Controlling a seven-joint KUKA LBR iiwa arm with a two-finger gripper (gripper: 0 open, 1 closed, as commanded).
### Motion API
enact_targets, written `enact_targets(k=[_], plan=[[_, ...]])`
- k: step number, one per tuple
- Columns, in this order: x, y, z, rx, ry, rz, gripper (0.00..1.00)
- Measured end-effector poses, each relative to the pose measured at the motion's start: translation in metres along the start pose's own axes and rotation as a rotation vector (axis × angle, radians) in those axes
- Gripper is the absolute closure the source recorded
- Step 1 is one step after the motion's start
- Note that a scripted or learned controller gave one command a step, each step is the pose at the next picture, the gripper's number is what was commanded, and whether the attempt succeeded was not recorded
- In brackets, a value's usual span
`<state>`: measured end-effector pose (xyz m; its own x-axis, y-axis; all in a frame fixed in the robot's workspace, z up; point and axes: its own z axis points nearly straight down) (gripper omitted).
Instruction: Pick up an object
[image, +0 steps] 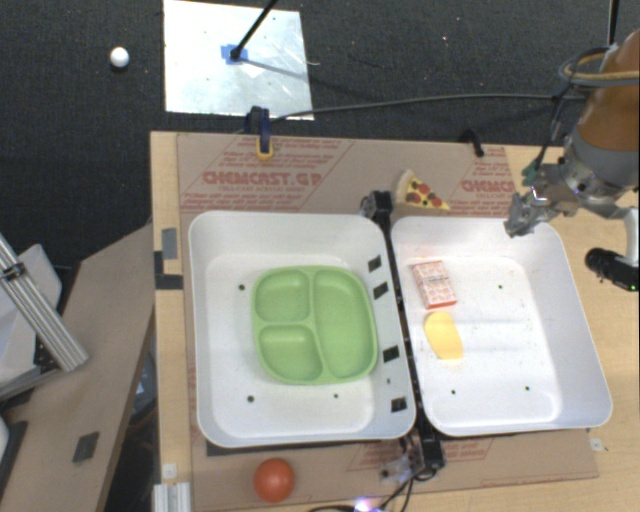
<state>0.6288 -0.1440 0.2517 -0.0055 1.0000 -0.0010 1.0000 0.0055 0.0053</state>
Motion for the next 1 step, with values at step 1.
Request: enact_targets(k=[1], plan=[[-0.0001, 0.0011, -0.0327, 0.002, 0.000, -0.001, 1.00]])
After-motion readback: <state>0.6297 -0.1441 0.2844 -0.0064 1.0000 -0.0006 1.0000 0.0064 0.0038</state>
